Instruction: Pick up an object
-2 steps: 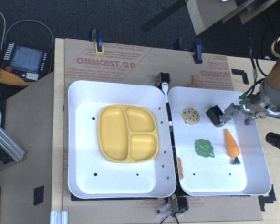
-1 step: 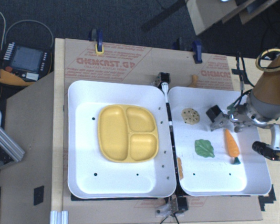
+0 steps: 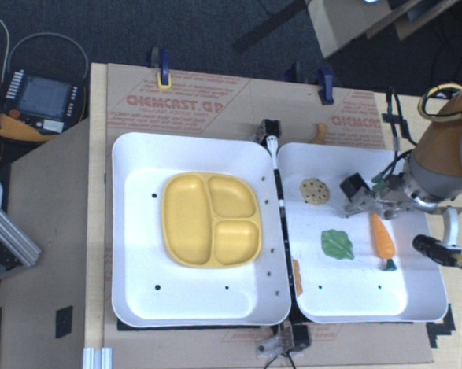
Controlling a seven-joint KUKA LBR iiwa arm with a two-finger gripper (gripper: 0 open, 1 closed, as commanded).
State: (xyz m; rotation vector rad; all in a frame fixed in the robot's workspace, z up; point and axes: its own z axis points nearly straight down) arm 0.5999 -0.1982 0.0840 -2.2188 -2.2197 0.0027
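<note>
Nearest the camera, a yellow divided plate (image 3: 211, 219) is seen in the left bin (image 3: 129, 291). Within the right bin (image 3: 349, 306), a carrot (image 3: 382, 238) lies beside a green leaf (image 3: 337, 244), with a cookie (image 3: 315, 191) farther back. At the carrot's upper end the gripper (image 3: 374, 204) is positioned, its grasp undeterminable.

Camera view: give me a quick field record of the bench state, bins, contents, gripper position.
left bin: holds a yellow divided plate, three compartments
right bin: holds a cookie, a green leaf piece, a carrot
cookie: upper left area of right bin
green leaf piece: near bin middle, left of carrot, apart from it
carrot: lies lengthwise, green tip toward the near edge
gripper: low over right bin, just above the carrot's top end
held object: none seen between the fingers
arm: enters from the right, over the right bin's far right corner
</note>
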